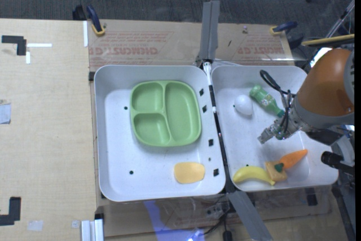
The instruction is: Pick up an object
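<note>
The right bin (237,141) holds a white egg (243,104), a green bottle (264,98), a yellow banana (252,175) and an orange carrot (291,160). My gripper (271,134) hangs low over the middle of that bin, reaching in from the right under the orange-banded wrist. It sits between the bottle and the carrot, a little right of the egg. Nothing shows between its fingers.
The left bin (113,138) carries a green divided plate (166,113) and a flat yellow piece (189,172) near its front. A grey divider bar (209,31) stands behind the bins. Clamps and cardboard line the back edge.
</note>
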Action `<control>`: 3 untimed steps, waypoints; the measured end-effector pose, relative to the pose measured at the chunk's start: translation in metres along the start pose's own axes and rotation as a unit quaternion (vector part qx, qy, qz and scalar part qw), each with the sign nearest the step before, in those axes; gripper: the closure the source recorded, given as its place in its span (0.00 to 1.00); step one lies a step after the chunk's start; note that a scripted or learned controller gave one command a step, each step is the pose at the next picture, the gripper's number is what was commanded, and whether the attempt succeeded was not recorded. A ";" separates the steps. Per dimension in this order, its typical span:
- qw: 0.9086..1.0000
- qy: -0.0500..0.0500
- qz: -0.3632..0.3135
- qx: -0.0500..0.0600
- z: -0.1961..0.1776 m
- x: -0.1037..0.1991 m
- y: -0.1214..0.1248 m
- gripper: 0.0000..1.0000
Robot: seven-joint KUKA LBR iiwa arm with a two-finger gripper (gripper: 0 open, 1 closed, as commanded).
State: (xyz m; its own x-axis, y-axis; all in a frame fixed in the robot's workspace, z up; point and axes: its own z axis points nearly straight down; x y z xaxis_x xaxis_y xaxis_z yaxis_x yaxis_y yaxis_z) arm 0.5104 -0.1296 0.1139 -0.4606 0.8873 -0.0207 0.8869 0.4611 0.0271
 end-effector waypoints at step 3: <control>0.990 0.007 0.143 0.015 -0.147 -0.055 0.116 1.00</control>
State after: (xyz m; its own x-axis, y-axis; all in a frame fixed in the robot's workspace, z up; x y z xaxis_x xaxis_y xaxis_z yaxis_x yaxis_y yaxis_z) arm 0.6340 -0.1235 0.2651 -0.1910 0.9816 -0.0028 0.9816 0.1910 -0.0006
